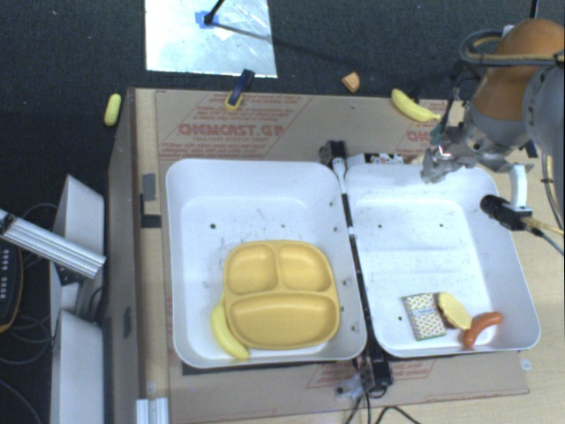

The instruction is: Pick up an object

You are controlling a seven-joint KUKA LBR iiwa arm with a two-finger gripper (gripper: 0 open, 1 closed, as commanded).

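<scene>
Arm parked at upper right, over the far edge of the right bin; nothing between its fingers.

Left bin (190, 237) holds a yellow divided plate (281, 292) at lower center, with a banana (227, 331) touching its lower-left edge. Right bin (415, 237): a patterned card (425, 315), a yellow slice (454, 310) and a sausage (482, 327) clustered at lower right. Gripper (439, 162) at the bin's top rim; fingers too small and blurred, cannot tell if released or clenched. Second banana (412, 106) on the cardboard, upper right.
</scene>
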